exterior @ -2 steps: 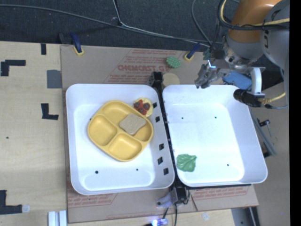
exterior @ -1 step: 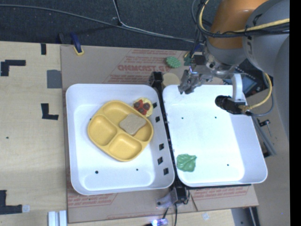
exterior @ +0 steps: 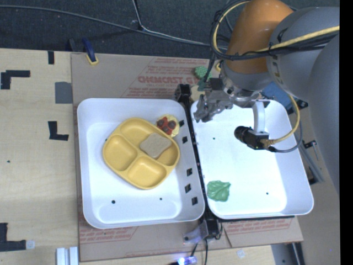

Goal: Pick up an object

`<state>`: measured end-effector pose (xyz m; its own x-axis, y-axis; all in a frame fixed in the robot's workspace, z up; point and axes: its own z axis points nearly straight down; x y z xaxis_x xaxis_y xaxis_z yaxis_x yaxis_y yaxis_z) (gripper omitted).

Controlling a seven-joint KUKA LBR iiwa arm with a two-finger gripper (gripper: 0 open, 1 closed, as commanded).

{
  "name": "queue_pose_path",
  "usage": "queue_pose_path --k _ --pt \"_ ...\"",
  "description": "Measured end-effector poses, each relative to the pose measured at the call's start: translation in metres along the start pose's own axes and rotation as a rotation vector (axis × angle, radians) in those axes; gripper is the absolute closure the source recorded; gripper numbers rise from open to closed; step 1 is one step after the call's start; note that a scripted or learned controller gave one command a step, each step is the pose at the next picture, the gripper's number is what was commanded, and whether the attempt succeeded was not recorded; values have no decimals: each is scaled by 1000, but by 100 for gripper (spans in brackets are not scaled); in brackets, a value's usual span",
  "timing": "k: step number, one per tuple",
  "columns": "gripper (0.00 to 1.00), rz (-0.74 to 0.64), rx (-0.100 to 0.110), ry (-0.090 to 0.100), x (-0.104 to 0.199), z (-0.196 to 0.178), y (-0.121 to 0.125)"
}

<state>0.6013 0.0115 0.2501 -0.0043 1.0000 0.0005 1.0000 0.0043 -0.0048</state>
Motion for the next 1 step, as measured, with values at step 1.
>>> queue_pose_path --k 1 --pt "100 -1 -2 0 47 -2 -18"
